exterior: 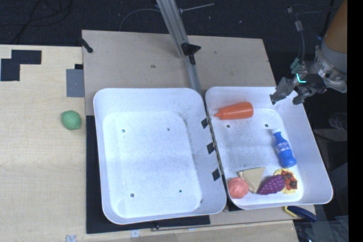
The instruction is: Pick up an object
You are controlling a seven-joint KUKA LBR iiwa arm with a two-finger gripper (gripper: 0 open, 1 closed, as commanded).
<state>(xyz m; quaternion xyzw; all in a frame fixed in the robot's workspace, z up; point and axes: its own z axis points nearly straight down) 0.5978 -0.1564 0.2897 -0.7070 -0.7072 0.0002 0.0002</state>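
Nothing is lifted yet: every candidate lies on the floor of the right bin (317,173), so the whole pick is left to do.

Nearest the camera, along that bin's front rim, four things crowd together: a pink ball (237,187), a tan wedge (253,176) touching it, purple grapes (274,183) just beside the wedge, and a small red-and-yellow piece (290,181) against the grapes. They sit close to the rim and to each other, so room for fingers there looks poor. A little farther back, the blue bottle (283,148) lies alone near the right wall, with bare floor on its left. Farther still, the orange carrot (233,111) lies across the back left corner, close to the divider between the bins but clear on its near side.

The left bin (108,122) shows bare floor, and a green ball (71,120) rests on the tabletop (34,167) well apart from both bins.

Farthest back, the gripper (290,91) hovers over the right bin's back right corner, its fingers spread and nothing between them (the carrot and bottle look like the easiest picks, by my reckoning). Its path down into the bin's middle appears open.
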